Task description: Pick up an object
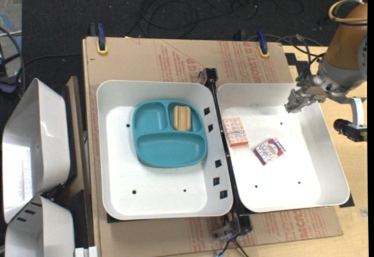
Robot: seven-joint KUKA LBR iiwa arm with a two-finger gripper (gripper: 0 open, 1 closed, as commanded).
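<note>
Two small packets lie in the right bin (327, 150): a red-and-white box (235, 131) near its left wall and a purple-and-white packet (269, 150) towards the middle. My gripper (295, 101) hangs over the bin's upper right part, above and to the right of both packets and apart from them. Nothing shows between its fingers. In the left bin (117, 180) a teal divided tray (169, 135) carries a tan block (182, 118) in its upper right compartment.
A black divider strip (219, 145) runs between the two bins. Both bins rest on a cardboard sheet (175, 57) held by clamps at its far edge. White containers (32, 145) stand off the bench at the left. Cables lie on the dark floor behind.
</note>
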